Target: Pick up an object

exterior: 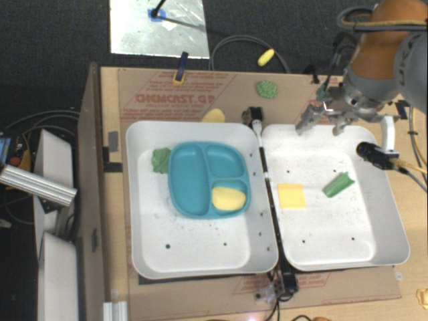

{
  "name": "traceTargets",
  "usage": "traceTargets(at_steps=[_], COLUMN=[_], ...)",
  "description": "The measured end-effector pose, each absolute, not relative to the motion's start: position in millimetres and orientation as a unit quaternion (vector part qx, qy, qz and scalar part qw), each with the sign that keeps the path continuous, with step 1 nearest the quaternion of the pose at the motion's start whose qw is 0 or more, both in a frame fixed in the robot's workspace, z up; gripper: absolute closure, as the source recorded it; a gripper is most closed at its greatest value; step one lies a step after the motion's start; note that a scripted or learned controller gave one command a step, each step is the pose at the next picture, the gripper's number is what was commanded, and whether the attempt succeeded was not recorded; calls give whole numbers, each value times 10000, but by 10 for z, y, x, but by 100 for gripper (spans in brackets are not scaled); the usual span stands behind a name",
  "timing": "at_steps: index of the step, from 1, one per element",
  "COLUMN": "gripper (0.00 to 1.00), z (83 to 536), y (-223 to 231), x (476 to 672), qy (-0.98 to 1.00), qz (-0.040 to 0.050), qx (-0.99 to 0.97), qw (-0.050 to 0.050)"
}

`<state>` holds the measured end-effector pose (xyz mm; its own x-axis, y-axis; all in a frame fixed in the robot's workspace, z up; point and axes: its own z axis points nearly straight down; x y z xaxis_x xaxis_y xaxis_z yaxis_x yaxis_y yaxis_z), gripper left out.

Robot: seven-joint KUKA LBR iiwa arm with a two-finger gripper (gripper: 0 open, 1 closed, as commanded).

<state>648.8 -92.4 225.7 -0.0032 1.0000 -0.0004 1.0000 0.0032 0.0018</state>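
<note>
I see a cardboard-covered table (167, 92) bearing two glossy white plastic bins (200, 259), a crinkled foil sheet (157, 19) behind, my pincer (322, 122) spread wide, empty.

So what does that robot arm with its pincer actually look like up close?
The arm is a rounded grey body with a broad orange band above the wrist. Dark cables loop around its upper part. At its end sits a metallic grey pincer with two short prongs pointing down. A black cylindrical part with a white bracket sticks out beside it.
</note>
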Motion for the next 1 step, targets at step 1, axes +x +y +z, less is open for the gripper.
traceTargets(at_steps=[1], gripper=[0], z=[772], y=[-1634], x=[6142], qy=[7055], qz=[-25], qx=[7087], qw=[-19])
